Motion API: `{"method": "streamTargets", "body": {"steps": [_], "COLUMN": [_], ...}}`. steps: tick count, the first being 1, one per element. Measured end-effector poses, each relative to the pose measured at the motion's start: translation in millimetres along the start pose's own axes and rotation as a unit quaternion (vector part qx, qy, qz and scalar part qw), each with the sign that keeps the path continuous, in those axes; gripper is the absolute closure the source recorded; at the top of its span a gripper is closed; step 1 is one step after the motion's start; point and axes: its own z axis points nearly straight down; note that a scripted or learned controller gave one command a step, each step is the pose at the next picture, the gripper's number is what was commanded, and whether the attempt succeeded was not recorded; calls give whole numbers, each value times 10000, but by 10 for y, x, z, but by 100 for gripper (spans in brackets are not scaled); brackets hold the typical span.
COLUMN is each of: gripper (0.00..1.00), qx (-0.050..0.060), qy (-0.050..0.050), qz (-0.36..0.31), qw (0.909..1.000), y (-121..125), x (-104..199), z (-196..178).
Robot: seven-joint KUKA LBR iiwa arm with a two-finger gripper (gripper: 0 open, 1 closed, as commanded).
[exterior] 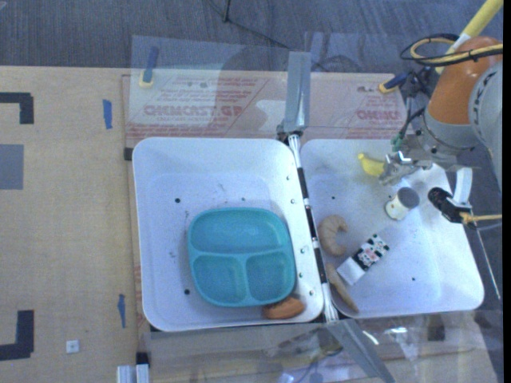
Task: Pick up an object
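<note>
Now, gripper (397,168) over right bin (447,286), far end; I can't tell finger state.
Yellow banana (370,164) just beside it; small pale cylinder (397,207), curved croissant (332,234), cow-print box (364,259) nearby. Smooth teal tray (239,255) in left bin (160,214); near-right corner open.

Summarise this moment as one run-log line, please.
end effector: over right bin, beside yellow piece | grasp: none seen | left bin: teal tray, orange item
</note>
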Motion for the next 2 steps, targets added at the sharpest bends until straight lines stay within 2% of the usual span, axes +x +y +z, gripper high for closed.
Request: {"method": "streamTargets", "body": {"steps": [1, 2], "gripper": [0, 0], "qx": [-22, -103], "qy": [0, 19], "qz": [-3, -62], "qw": [10000, 9999], "y": [13, 54], "x": [6, 182], "z": [-13, 82]}}
